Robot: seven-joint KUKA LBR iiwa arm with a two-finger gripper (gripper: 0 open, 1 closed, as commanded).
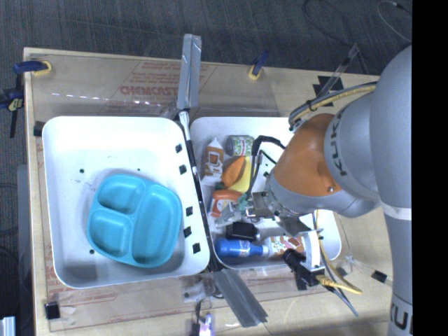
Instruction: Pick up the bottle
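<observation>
The gripper (246, 224), grip state unclear, hovers above the blue plastic bottle (241, 249); next, descend and grasp.

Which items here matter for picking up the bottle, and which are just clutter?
Part of the job:
- blue bottle, lying on its side near the front of the right bin
- gripper, low just above it

Lying about:
- blue divided tray in the left bin
- small carton
- green can
- orange and yellow toy food
</observation>
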